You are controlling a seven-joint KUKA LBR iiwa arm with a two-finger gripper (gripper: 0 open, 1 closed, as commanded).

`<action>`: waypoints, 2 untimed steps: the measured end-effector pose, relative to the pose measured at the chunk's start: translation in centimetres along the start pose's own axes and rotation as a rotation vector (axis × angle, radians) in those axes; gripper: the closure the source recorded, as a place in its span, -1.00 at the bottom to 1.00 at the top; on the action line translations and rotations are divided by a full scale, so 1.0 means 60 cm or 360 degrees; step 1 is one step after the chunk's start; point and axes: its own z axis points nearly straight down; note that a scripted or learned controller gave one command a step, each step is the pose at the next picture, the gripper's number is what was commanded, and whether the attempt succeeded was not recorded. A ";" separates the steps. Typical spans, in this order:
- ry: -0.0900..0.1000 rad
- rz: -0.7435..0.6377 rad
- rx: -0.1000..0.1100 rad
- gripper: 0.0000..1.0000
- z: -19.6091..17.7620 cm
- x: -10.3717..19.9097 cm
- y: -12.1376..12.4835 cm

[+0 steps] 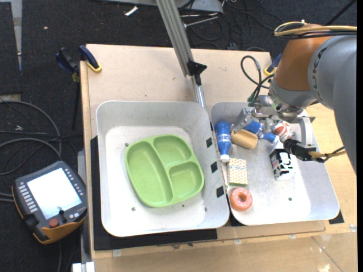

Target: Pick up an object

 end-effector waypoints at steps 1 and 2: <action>-0.0017 0.0006 -0.0019 -1.00 0.080 -0.009 0.002; -0.0016 0.0008 -0.0021 1.00 0.063 -0.008 0.002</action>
